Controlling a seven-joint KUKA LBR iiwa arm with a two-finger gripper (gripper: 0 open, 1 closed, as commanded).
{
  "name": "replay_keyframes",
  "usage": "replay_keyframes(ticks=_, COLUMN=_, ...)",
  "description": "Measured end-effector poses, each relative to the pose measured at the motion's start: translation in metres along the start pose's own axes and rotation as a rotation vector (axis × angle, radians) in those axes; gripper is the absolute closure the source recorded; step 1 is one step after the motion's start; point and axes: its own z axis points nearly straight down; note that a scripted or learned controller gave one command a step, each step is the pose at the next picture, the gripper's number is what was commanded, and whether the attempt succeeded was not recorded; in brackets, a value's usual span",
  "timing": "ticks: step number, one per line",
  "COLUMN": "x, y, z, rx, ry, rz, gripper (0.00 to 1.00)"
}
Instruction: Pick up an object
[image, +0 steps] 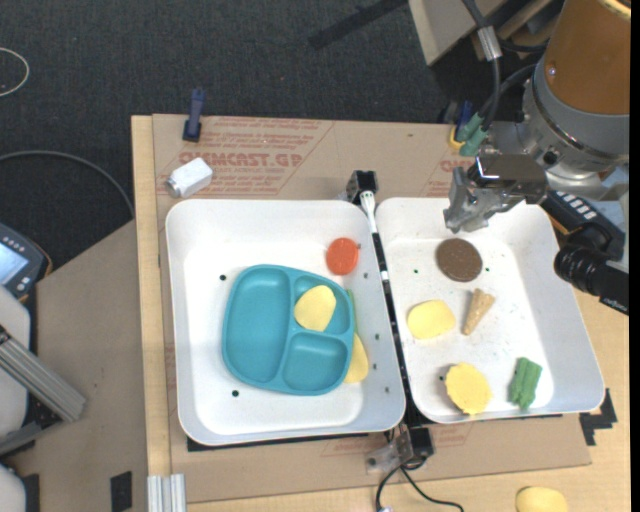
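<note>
Nearest my camera, the right bin (570, 395) holds a yellow disc (467, 388) and a green piece (525, 381) along its front wall. Behind them lie a pale yellow slice (431, 320) and a tan cone (478, 309), close together but apart.

Left bin (190, 330): a teal divided tray (270, 335) carrying one yellow piece (316, 307), another yellow piece (357, 362) tucked at its right edge; an orange item (342, 255) behind it.

Farthest, a brown round (459, 259), my likely pick, directly under the claw (470, 213); whether that claw is spread or clenched I cannot tell, and nothing is visibly in it.

Risk, as I judge it: the round lies flat and thin, so a descent could pinch air or skid it toward the far wall.
</note>
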Motion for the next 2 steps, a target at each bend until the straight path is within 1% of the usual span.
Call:
replay_keyframes(ticks=1, x=0.022, y=-0.003, z=0.109, rx=0.023, ry=-0.004, rz=0.007, gripper=1.00)
replay_keyframes(ticks=2, x=0.027, y=0.000, z=-0.001, rx=-0.003, ry=0.000, rz=0.005, gripper=1.00)
